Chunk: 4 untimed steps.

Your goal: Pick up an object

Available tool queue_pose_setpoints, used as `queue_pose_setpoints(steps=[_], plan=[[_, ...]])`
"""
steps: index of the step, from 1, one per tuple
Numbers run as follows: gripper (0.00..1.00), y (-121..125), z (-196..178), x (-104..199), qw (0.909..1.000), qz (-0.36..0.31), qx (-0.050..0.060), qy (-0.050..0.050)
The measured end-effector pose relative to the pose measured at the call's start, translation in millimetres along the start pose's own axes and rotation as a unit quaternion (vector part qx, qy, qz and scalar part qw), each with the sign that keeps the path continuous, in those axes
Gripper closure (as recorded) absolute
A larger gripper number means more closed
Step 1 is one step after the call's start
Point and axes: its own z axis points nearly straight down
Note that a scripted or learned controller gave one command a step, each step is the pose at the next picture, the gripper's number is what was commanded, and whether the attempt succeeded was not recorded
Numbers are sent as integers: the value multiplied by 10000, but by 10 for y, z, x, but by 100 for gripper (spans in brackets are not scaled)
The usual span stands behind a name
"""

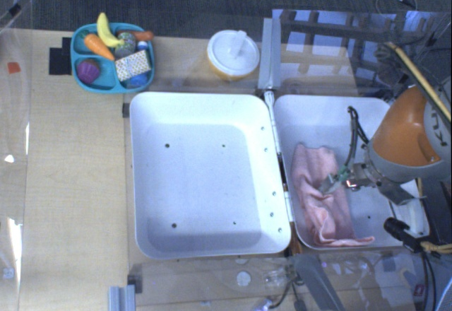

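The gripper [337,181] sits low over the pink cloth [321,196] in the right bin [318,113], touching or just above its upper folds; whether it is released or clenched I cannot tell. The cloth looks light, soft and limp, likely to sag and drape when lifted, so a raised fold near its middle seems the best hold.

A pink cloth [321,193] lay crumpled in the right bin [311,119], stretched lengthwise along its left wall. Its lower edge trailed out, seemingly flat, toward the near wall.
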Motion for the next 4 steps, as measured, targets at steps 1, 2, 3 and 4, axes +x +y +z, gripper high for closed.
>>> queue_pose_setpoints(steps=[1,2,3,4], plan=[[0,750,20,137,9997,-261,1,12],[0,981,-469,-87,10000,-47,49,18],[0,1187,31,113,9994,-346,19,11],[100,1216,-94,121,9993,-379,-13,0]])
